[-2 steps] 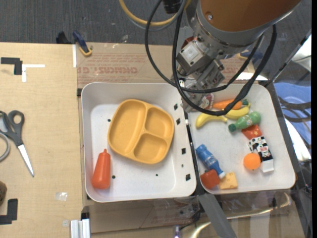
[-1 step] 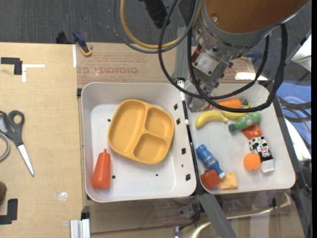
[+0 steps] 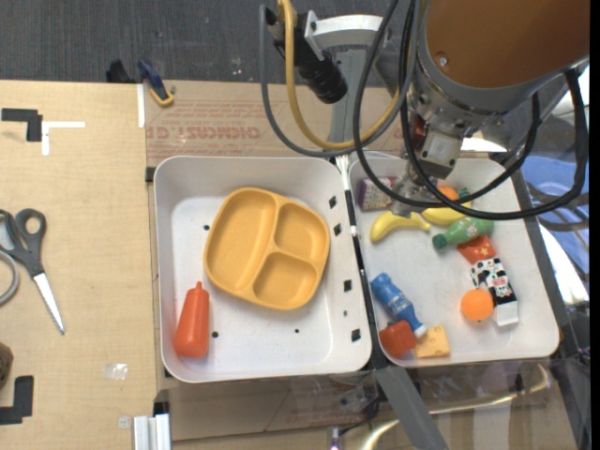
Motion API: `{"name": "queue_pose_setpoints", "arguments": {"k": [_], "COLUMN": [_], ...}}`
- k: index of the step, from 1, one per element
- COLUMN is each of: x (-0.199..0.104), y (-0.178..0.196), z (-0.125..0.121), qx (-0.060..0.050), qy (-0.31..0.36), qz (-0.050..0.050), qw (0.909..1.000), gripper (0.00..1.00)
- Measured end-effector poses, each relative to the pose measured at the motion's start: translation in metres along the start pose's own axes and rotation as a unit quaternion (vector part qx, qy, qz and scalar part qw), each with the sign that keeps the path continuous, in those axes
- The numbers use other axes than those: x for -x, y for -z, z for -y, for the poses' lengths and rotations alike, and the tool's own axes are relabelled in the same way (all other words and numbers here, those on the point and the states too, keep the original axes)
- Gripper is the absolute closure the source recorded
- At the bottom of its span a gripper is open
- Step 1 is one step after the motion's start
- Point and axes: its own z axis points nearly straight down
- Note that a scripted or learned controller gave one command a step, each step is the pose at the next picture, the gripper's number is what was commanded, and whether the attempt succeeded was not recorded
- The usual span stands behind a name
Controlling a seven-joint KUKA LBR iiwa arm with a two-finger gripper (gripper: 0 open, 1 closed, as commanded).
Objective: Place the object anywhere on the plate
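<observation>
Banana (image 3: pixel 389 225), yellow, taken as the likely task object since closest to the hand (image 3: pixel 411 193): lying in the right bin (image 3: pixel 441 284) near its back-left corner, just below the hand in the camera view, possibly touching. Long axis roughly left-right across the bin, slightly bowed. Hand state: cannot tell, tip masked by wrist and cables. Plate (image 3: pixel 267 248), yellow, three compartments, sitting in the left bin (image 3: pixel 178 209), well apart from the banana and to its left across the wall between the bins; transfer judged to need a lift, then leftward travel over that wall. Close neighbours of the banana: green bottle-like toy (image 3: pixel 461 232) to its right, purple item (image 3: pixel 375 193) just behind. Orange bottle (image 3: pixel 192 322) beside the plate, not on it. Writing: print on cardboard strip (image 3: pixel 234 131) behind the bins reversed, not reliably legible; black-and-white cow-patterned carton (image 3: pixel 489 275), no readable text. Scissors (image 3: pixel 33 261) on table (image 3: pixel 75 345), left.
</observation>
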Motion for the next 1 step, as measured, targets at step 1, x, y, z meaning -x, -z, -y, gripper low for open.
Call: {"name": "queue_pose_setpoints", "arguments": {"k": [1], "x": [-0.0008], "y": [-0.0800], "z": [-0.0058], "qx": [0.000], "qy": [0.056], "qz": [0.000], "qw": [0.9984], "gripper": [1.00]}}
